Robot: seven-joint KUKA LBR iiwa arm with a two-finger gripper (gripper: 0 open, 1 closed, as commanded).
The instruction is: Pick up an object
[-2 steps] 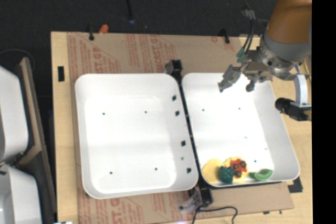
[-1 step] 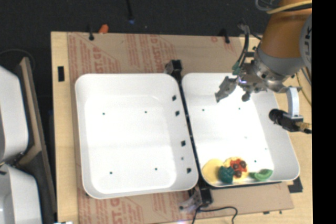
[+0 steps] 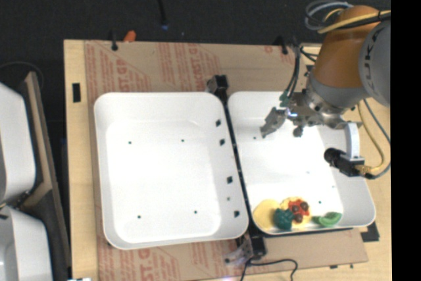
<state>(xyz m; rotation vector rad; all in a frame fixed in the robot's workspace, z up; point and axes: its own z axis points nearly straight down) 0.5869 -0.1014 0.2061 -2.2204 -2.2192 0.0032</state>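
Observation:
My gripper (image 3: 284,126) hangs over the far part of the right bin (image 3: 289,174), its two fingers spread apart with nothing between them. Along the bin's near edge lies a cluster of small objects: a pale yellow piece (image 3: 265,212), a teal block (image 3: 283,220), a red and yellow toy (image 3: 298,207) and a green piece (image 3: 328,218). The gripper stands well above and behind this cluster, not touching any of it.
The left bin (image 3: 164,168) sits beside the right one, with a black divider strip (image 3: 231,154) between them. Both rest on a cardboard sheet (image 3: 158,66) on the bench. A black cable fitting (image 3: 339,160) hangs off the arm over the right bin's right side.

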